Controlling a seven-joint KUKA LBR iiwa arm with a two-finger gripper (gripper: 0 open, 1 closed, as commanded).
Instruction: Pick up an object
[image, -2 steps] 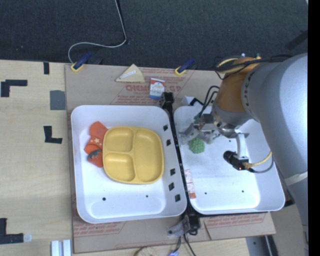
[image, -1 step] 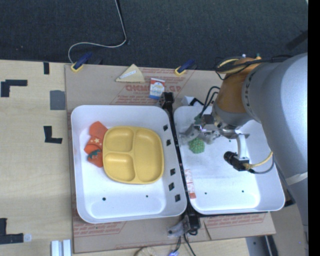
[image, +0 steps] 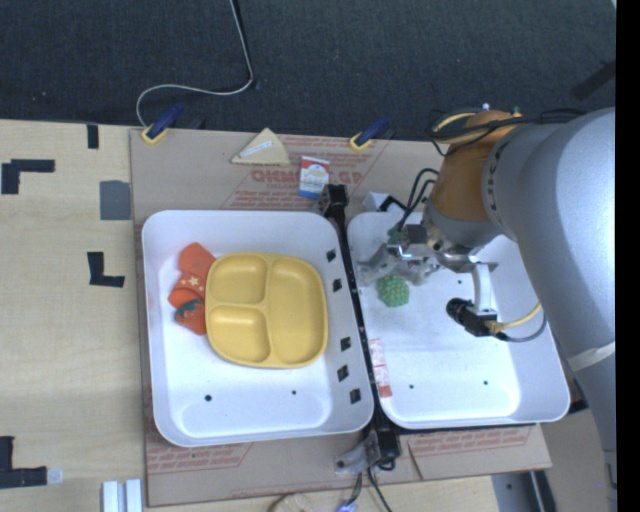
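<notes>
Camera view: pincer (image: 398, 258) low in the right bin (image: 470, 395), at that bin's upper left corner, under the grey arm (image: 560, 200) with its orange band (image: 468, 180). Cannot tell how far open, nor whether anything sits in its grip. Green ball (image: 394, 291) just below the pincer, on the bin floor, close against it. Away to the pincer's left, in the left bin (image: 250, 410): yellow divided plate (image: 267, 308), with an orange toy (image: 190, 288) touching the plate's far side.
</notes>
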